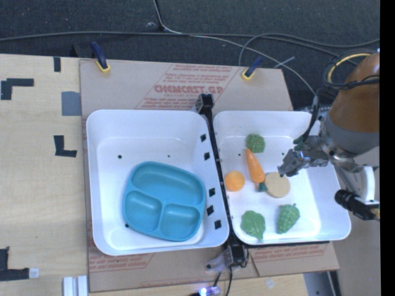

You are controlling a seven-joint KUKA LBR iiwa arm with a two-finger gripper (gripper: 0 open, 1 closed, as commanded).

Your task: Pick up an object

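Right bin (321, 224), shallow, white, smooth-walled: six small items are held, clustered toward its middle and near edge, with bare floor left along the far wall. Landmark: carrot (254, 166), orange, tapered. Beyond it, a knobbly green floret (255, 143); to its left, a round orange fruit (234, 181); just right of its lower end, a pale flat disc (277, 185); nearer the front rim, two bumpy green pieces (253, 224) (287, 217). The tool (290, 166) is seen right of the carrot, just above the disc; its opening cannot be told. Left bin (99, 134): a glossy blue divided tray (164, 200).
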